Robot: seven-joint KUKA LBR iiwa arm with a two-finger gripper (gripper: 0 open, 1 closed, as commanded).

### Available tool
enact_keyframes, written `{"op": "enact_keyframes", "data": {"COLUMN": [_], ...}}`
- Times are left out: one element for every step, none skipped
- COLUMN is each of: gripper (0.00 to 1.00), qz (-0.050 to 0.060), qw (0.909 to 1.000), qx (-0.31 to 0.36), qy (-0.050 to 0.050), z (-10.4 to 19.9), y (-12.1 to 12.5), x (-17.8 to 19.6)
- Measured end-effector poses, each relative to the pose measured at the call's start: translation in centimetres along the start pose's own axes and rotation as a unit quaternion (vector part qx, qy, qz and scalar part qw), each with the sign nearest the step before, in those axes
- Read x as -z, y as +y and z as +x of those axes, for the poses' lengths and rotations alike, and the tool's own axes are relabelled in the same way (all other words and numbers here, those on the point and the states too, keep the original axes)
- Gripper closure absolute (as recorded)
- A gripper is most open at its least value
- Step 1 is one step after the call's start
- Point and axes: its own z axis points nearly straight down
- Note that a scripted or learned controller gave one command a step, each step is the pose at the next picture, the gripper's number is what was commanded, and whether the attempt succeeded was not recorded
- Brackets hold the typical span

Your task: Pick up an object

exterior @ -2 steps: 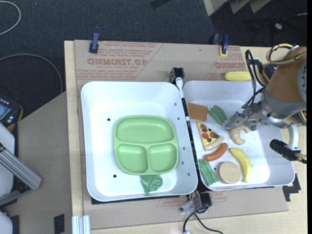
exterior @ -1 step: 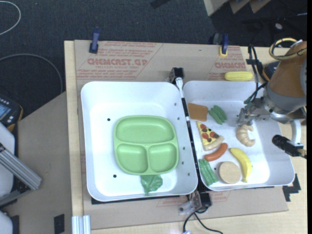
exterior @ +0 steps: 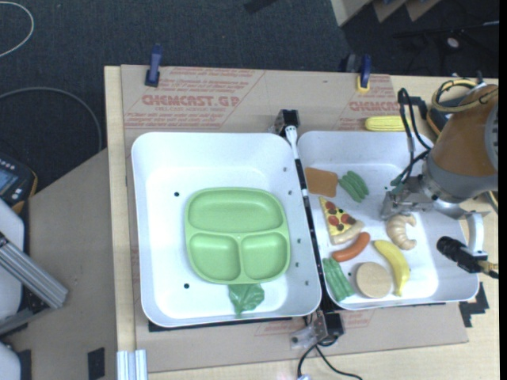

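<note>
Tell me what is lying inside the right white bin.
The right bin holds a pizza slice, sausage, banana, croissant, round cookie, brown slice and two green vegetables. The gripper and arm cover the bin's right part.

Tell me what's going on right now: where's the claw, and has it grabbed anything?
Gripper low in right bin, nothing seen held. Croissant just below it. Banana and pizza slice close by.
</note>
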Motion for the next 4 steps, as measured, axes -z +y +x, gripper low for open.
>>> {"op": "enact_keyframes", "data": {"gripper": [1.00, 1.00, 1.00, 1.00], "qz": [0.001, 0.000, -0.002, -0.004], "qw": [1.0000, 1.0000, 1.0000, 1.0000], "qx": [0.002, 0.000, -0.001, -0.001], "qy": [0.001, 0.000, -0.001, -0.001], "z": [8.3, 8.8, 8.7, 8.8], "y": [-5.3, -8.1, -8.0, -7.9], "x": [0.0, 0.0, 1.0, 2.0]}}
